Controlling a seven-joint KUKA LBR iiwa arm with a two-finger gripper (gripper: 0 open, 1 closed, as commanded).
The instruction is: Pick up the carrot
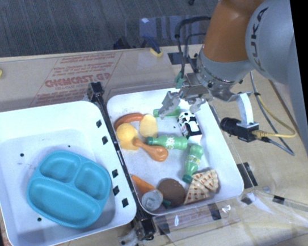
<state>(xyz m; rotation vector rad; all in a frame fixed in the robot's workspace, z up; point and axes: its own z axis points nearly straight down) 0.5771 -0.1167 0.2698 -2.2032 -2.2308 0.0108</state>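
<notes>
The carrot [142,182] is a small orange taper lying against the left wall of the right bin [227,154], near its front, partly tucked behind a grey can [152,200]. My gripper [182,104] hovers over the back of the same bin, well up and to the right of the carrot. Its fingers [168,103] are spread open with nothing between them. A black-and-white patterned item [188,124] lies just below the gripper.
The right bin also holds a red sausage [127,119], a lemon [147,126], a yellow-and-orange toy [140,143], two green bottles [168,142], a brown ball [171,190] and a waffle-patterned wedge [202,184]. A blue divided plate [67,187] sits in the left bin [6,130].
</notes>
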